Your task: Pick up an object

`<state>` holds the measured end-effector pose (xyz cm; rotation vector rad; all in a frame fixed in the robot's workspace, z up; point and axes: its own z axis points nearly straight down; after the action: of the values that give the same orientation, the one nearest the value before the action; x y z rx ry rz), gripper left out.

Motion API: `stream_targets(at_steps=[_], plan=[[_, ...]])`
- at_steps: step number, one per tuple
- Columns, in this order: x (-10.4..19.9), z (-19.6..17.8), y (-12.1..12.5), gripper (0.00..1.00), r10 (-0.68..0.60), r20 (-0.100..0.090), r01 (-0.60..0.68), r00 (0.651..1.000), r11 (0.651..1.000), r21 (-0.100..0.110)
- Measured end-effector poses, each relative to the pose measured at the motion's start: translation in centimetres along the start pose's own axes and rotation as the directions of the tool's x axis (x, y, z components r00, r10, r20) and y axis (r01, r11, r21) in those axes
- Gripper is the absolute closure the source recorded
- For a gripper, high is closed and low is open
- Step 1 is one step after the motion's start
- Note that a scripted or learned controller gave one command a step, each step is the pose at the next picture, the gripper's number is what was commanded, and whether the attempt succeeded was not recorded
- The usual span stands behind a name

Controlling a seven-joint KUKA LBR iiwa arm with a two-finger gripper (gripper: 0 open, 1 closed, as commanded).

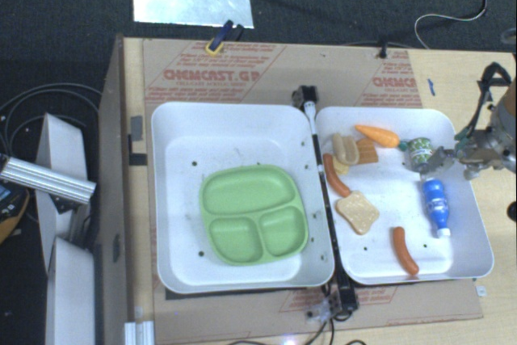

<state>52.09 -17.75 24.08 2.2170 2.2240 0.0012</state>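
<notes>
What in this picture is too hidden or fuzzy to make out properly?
- Tool: small and blurred in the camera view, so its grip cannot be judged.
- Arm: cut off by the right edge.
- Green-and-white object: too small to identify, partly behind the tool.
- Tan pieces beside the carrot: overlapping, shapes unclear.

My path into the right white bin (464, 254) is crowded: a blue plastic bottle (435, 206) and a green-patterned ball (419, 151) sit near my edge. Bare floor lies between the toast-shaped slice (357, 212) and the red sausage (405, 250).
</notes>
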Motion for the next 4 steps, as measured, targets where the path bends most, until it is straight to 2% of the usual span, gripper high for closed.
stream_targets(at_steps=[1,2,3,4], plan=[[2.0,15.6,-3.4,0.0,0.002,0.0,-0.002,1.0,1.0,0.0],[2.0,14.6,-3.3,1.0,0.001,0.0,-0.001,1.0,1.0,-0.004],[-3.0,6.3,-3.4,1.0,0.003,0.003,-0.003,1.0,1.0,-0.003],[-2.9,2.4,2.3,1.0,-0.001,0.001,0.001,1.0,1.0,-0.002]])
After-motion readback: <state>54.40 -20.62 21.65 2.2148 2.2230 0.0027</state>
